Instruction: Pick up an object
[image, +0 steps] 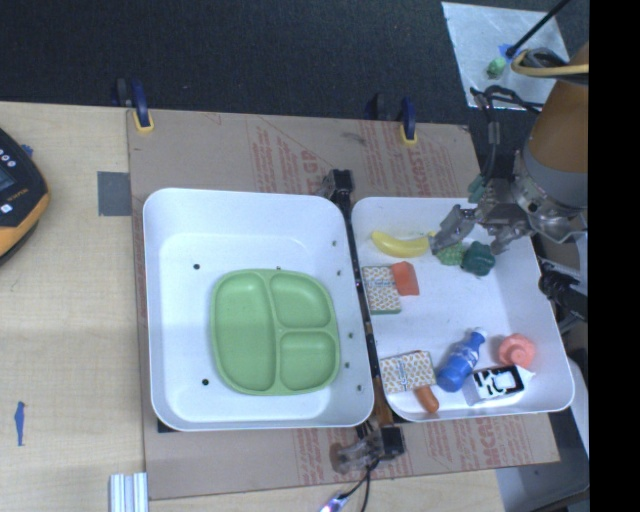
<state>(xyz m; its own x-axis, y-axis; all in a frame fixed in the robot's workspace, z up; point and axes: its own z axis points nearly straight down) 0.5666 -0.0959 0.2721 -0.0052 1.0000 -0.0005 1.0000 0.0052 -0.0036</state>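
My gripper (478, 238) hangs over the far right part of the right bin (540, 300), fingers spread open. Just below its fingertips lies a dark green object (479, 260); whether a finger touches it I cannot tell. A yellow banana (400, 243) lies just left of the gripper. Further down the bin are an orange block (405, 278), a patterned packet (381, 290), a blue bottle (458, 365), a pink object (517, 350), a black-and-white card (497, 382), a second patterned packet (407, 370) and a small orange piece (427, 400).
The left bin (170, 230) holds a green divided plate (275, 330). A yellow and black device (15, 200) sits at the bench's left edge. Clamps (407, 118) hold the cardboard sheet at the back.
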